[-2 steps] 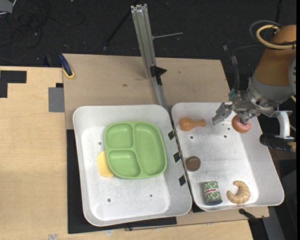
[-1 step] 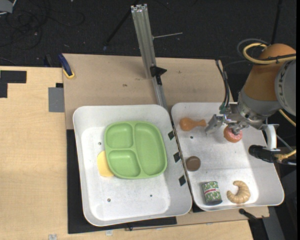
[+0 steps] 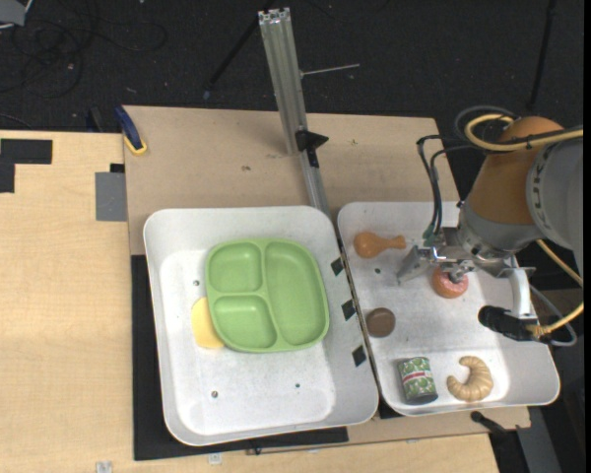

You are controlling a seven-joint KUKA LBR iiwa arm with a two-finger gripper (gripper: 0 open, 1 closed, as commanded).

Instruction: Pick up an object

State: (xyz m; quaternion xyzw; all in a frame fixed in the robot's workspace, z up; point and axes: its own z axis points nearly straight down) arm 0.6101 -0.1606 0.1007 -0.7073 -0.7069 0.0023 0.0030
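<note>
The claw (image 3: 435, 260), whose open-or-closed state cannot be determined here, sits in the right white bin (image 3: 542, 382) directly beside the small round red-orange object (image 3: 450, 283) at its lower right.

Arm (image 3: 532, 190) enters from right of frame, grey body, orange band bent over at right centre. Wrist angled down and left. Gripper (image 3: 421, 261) low, right of centre; finger state unreadable.

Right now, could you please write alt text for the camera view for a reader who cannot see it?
A grey robot arm's gripper hovers in the right white bin beside a pink-red round object, near an orange pear-shaped toy, green can and croissant. The left white bin holds a green divided plate.
</note>
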